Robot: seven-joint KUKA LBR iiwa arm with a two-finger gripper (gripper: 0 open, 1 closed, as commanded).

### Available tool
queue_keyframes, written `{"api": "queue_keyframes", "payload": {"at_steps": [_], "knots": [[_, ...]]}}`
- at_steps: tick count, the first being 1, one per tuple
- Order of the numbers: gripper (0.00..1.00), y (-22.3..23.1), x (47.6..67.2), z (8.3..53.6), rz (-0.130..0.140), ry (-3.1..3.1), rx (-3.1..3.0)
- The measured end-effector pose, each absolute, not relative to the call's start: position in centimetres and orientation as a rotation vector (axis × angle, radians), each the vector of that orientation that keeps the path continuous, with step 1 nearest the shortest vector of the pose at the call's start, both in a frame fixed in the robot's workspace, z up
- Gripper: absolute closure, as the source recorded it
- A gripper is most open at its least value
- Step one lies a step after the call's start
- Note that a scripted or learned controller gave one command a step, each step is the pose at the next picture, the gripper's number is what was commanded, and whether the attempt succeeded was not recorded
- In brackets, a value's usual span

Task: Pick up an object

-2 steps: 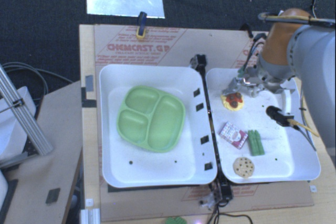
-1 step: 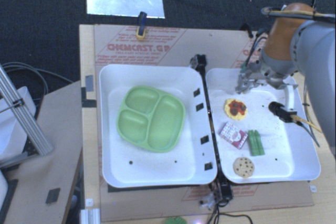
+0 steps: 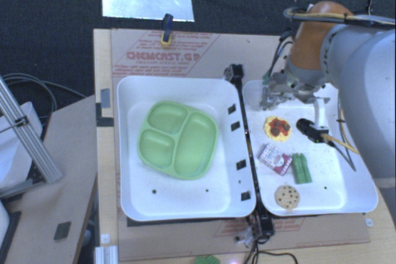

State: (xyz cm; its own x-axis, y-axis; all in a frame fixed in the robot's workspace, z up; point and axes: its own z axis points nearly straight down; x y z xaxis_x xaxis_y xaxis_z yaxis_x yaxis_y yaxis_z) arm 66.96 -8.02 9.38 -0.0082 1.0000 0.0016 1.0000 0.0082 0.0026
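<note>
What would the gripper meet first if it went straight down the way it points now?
Probably bare floor of the right bin near its far edge. The gripper hangs just beyond the small pizza toy, which looks slightly nearer the camera, though depth is unclear.

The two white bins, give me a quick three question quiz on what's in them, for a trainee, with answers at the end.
1. True or false: the green divided plate lies in the same bin as the cookie.
2. Which item lies nearest the gripper? A) cookie B) small pizza-like toy C) green plate
3. Fill in: the pink wrapped packet lies directly beside the green ______.

Key
1. False: the plate sits alone in the left bin; the cookie is in the right bin.
2. B
3. Sticks, a pair lying side by side.
</note>
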Motion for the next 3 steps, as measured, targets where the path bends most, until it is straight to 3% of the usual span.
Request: {"api": "queue_keyframes", "payload": {"at_steps": [2, 3], "knots": [[1.00, -8.5, 65.8, 8.5, 0.000, 2.223, 2.218], [1.00, -8.5, 67.0, 9.9, 0.004, 2.224, 2.214]]}}
